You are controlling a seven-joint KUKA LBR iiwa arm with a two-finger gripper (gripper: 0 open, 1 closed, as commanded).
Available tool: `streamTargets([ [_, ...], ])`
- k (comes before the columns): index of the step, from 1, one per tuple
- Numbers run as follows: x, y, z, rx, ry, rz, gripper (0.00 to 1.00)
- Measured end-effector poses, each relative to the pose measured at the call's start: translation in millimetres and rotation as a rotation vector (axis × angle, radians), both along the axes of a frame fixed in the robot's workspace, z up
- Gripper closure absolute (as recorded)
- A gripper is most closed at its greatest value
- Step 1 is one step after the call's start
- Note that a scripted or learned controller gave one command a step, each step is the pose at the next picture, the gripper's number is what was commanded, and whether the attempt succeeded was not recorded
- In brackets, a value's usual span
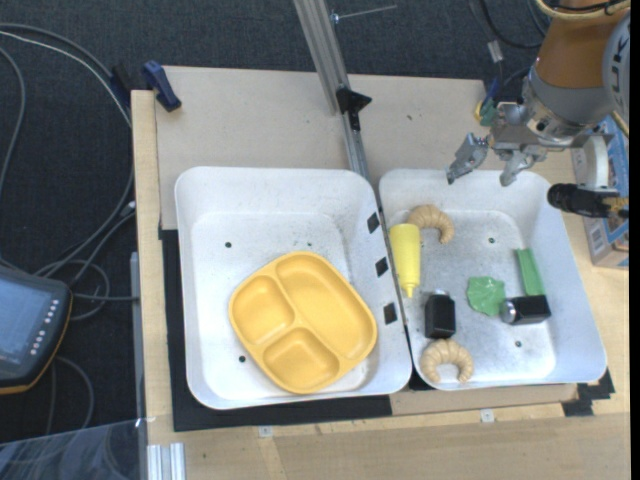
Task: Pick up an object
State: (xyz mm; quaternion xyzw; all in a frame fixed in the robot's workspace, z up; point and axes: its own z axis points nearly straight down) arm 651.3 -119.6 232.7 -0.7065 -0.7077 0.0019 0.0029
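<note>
Two fingers spread wide, nothing between them: the gripper (490, 163) hovers over the right bin's (575, 313) far rim. Nearest target, the croissant (433, 220), lies just below; best descend straight, straddling its curved middle.

Arm (585, 38) enters from upper right, orange band above grey wrist, angled down-left. Gripper (490, 166) points downward, fingers (462, 163) spread apart, nothing between them.
</note>
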Motion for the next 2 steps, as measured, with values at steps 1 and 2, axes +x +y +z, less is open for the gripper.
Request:
streamTargets([
  [1, -4.5, 6.8, -45.4, 0.0, 0.0, -0.001, 0.0],
  [2, -8.6, 13.5, -106.8, 0.001, 0.002, -0.001, 0.0],
])
